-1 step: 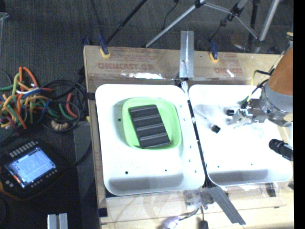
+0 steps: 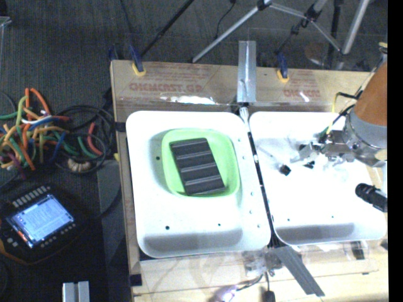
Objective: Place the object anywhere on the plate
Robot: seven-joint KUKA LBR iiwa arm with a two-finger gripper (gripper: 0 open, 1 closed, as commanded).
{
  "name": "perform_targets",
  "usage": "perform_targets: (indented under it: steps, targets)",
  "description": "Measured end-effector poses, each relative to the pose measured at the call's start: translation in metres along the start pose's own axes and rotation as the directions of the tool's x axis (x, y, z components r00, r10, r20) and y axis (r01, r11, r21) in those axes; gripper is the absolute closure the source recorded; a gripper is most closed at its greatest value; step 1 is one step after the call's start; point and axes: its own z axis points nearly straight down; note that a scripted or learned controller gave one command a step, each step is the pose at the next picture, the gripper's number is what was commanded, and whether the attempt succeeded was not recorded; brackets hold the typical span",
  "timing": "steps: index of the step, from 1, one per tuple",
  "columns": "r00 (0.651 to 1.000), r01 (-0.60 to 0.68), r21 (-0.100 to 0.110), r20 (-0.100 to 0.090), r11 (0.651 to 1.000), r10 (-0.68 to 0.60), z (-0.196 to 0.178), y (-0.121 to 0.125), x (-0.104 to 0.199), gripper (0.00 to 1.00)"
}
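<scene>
— Looking down from the camera view, where does the task's thing lie?

— A dark ridged block lies flat on the green plate in the left bin. It sits a little askew, its lower end close to the plate's near rim. If that is the object meant, I judge the placing done.

— And the claw?

— It hangs over the right bin, well apart from the plate, on the grey arm that reaches in from the right. Whether it is spread or pressed together I cannot tell, since its tip is small and blurred against the white floor. I see nothing like the block in it.

— So what could go wrong from here?

— Mostly a needless second try. If the program sends the claw across to the plate, a low pass could catch the ridge between the bins or shove the block toward the rim it already nears, and the light plate might slide with it.

— Anything else?

— A dark speck lies just beside the claw. I cannot say whether it is part of the claw or something loose — a blind grab there could pick up the wrong thing. The wooden worktop itself poses no hazard.
</scene>
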Motion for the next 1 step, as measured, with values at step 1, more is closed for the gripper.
perform_targets:
  steps: [1]
  targets:
    - [1.0,-0.03,0.0,0.002,1.0,0.03,-0.0395,-0.0114,-0.0059,0.0]
